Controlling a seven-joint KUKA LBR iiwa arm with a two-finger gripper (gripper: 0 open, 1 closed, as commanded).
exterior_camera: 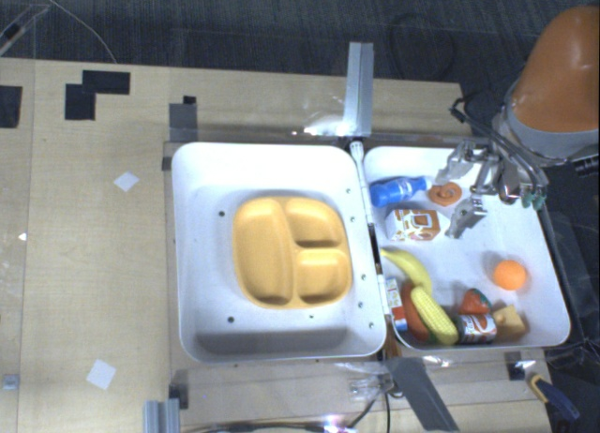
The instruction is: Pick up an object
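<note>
The pincer (466, 199) hangs spread wide with nothing in it over the back of the right bin (553, 262), probably lining up on the small carton (414, 225) or orange disc (446, 194) just beside it. The rest, blue bottle (397, 189), banana (410, 267), corn (433, 314), orange ball (510, 275), sits in that bin too, while the yellow tray (288, 250) fills the left bin (202, 262) on a pale wood surface (84, 262) with dark carpet (234, 0) behind

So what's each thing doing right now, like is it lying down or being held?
yellow tray: flat in the left bin, right way up
blue bottle: lying on its side, right bin
banana: lying flat
corn cob: lying flat beside the banana
orange ball: resting alone, untouched
gripper: over the right bin, holding nothing
</note>
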